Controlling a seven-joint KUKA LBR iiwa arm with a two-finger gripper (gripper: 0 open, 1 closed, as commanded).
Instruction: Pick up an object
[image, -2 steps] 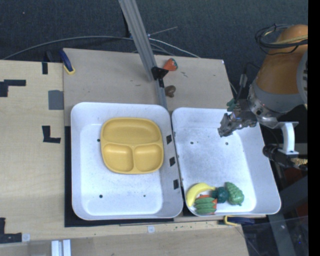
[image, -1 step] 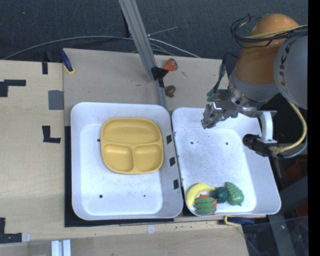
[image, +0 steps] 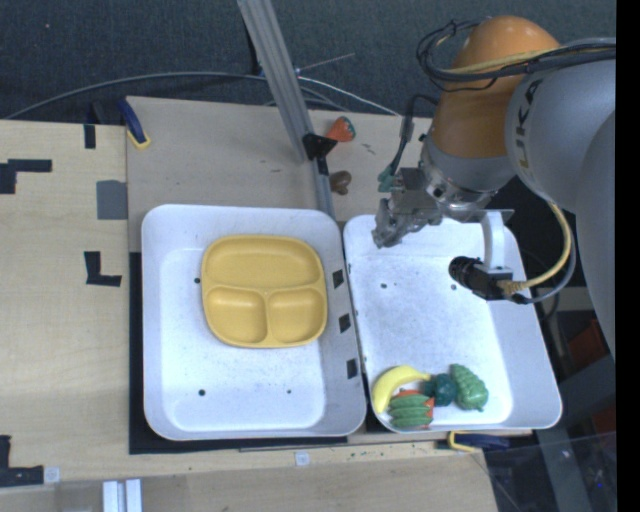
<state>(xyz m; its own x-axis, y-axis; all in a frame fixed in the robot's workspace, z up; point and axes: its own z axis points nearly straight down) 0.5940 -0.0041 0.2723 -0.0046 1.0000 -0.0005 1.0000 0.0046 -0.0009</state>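
Gripper High at the Far Rim, Toys Clustered at the Near Corner

Down in the near corner of the right bin (image: 520, 330) we see the objects that could be picked: a yellow banana (image: 393, 383) curving along the bin's rounded corner, a small red and green piece (image: 409, 408) tucked just beside and below it, and a bumpy green toy (image: 467, 387) next to them toward the right. The three lie close together, and we cannot tell whether they touch one another. None of them is between the fingers.

Well apart from that cluster, the gripper (image: 387, 236) hangs over the far left corner of the same bin, close to the rim that it shares with the left bin (image: 160, 300). Its dark fingers point down and slightly toward the left, and we see nothing held in them; whether they are spread or pressed together we cannot tell from this angle. Above it the wrist widens into a grey flange, then the orange band (image: 490, 70), and the broad grey arm (image: 570, 140) leans in from the upper right. A black cable fitting (image: 480, 277) and a yellow hose (image: 560, 270) hang beside the wrist over the right bin's far side.

In the left bin a yellow divided plate (image: 265, 290) lies flat, toward the far side. Beyond both bins, on the bench (image: 210, 160), we note a slanted metal bar (image: 285, 80), a small orange-red item (image: 343, 128) and a little brown one (image: 341, 182).
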